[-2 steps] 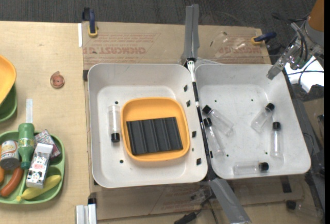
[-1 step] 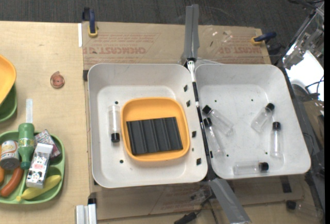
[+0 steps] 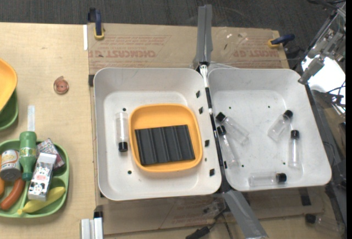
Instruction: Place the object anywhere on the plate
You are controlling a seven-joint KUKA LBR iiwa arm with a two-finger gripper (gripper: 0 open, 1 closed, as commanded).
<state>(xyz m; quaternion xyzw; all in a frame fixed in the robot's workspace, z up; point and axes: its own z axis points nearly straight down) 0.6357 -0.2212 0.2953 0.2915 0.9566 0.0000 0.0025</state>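
Wooden counter [image 3: 49,50] w/ two white bins. We see clear vials in right bin [image 3: 308,94], orange plate [image 3: 165,113] in left. Nearest vial [image 3: 233,127] lies diagonal, plate to its left. Gripper state: can't tell.

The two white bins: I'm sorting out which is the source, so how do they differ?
The left bin holds an orange plate bearing a dark ribbed block, plus one clear vial beside the plate. The right bin holds several loose clear vials and no plate. Both are shallow, white and square.
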